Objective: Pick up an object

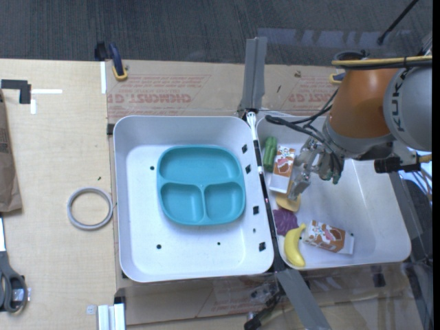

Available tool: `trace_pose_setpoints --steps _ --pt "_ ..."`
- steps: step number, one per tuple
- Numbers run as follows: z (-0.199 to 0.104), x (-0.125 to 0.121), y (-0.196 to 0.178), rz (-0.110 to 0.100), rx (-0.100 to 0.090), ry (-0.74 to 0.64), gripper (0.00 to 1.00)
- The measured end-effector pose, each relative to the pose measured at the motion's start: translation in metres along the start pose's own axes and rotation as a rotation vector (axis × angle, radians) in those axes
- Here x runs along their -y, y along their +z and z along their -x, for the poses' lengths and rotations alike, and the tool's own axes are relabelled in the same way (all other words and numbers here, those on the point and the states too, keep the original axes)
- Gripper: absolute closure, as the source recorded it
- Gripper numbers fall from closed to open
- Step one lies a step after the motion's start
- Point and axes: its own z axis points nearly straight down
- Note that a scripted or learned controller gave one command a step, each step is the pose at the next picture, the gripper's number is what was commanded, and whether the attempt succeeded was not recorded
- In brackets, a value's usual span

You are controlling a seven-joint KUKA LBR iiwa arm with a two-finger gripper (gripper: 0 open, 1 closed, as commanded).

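Hiding part of the orange-white packet (283, 162), hand (297, 192), grip state unreadable.

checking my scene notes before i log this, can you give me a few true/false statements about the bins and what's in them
1. The teal tray lies in the left bin. True.
2. The banana lies in the left bin. False: it lies in the right bin, near its front left corner.
3. The gripper is over the right bin. True.
4. The tape ring sits inside the tray. False: it lies on the bench, left of both bins.
5. The tray has one undivided well. False: it has three compartments, one wide and two smaller.
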Motion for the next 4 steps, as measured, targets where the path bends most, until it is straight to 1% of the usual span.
trace_pose_setpoints --steps 1,2,3,4 --pt "0.008 -0.009 0.0 0.0 0.0 0.062 0.0" --pt "0.012 -0.009 0.0 -0.001 0.001 0.014 0.0" --pt "0.009 -0.008 0.001 -0.001 -0.001 -0.029 0.0" --pt "0.039 -0.037 -0.1 -0.001 0.0 0.15 0.0"
